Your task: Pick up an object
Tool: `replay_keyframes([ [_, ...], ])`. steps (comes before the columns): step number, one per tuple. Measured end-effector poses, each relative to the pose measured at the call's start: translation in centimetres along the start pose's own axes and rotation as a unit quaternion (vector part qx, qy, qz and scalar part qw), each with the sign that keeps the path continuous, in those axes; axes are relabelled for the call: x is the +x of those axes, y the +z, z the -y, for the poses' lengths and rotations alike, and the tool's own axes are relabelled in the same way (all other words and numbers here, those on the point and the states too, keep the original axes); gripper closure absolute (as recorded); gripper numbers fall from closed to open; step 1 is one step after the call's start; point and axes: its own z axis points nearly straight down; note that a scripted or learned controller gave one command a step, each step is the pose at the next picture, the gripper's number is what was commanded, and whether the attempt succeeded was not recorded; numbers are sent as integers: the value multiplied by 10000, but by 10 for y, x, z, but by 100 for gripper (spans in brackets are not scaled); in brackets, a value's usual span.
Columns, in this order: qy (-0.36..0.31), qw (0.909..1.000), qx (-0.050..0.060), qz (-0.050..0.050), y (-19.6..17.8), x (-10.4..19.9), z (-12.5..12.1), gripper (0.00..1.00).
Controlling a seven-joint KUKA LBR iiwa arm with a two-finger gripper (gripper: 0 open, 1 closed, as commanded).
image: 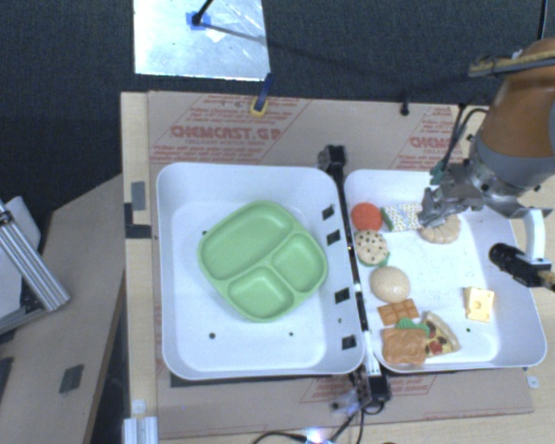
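Toast and pizza slice: a brown toast (403, 345) and a pizza slice (438, 335) lie at the right bin's (527, 345) near edge, beside the divider, nearest the camera.
Other food: a waffle (397, 312), pale bun (389, 282), cookie (371, 246) and red tomato (366, 215) run up the bin's left side; a cheese cube (480, 303) sits by the right edge.
Left bin: it (180, 340) carries a green divided plate (262, 261) at its middle.
Gripper: it (437, 209) hangs low near the right bin's far edge, over a tan round biscuit (440, 231), with a speckled flat packet (402, 216) just beside.
Claw state: cannot tell how wide it stands or whether it grips anything.
Likely target: the biscuit.
Doing it well: centre over the biscuit, clear of the packet, descend to the bin floor, close across its width, lift straight.
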Motion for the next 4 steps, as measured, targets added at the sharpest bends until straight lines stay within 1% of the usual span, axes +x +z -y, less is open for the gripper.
replay_keyframes([
  [1, 4, 10000, -9, 6, -5, 18, -4, 100],
  [2, 8, 10000, -11, 8, -3, 26, -6, 100],
  [3, 26, 10000, -3, 4, -5, 27, 3, 100],
  [4, 32, 10000, -2, 11, 7, 28, 2, 100],
])
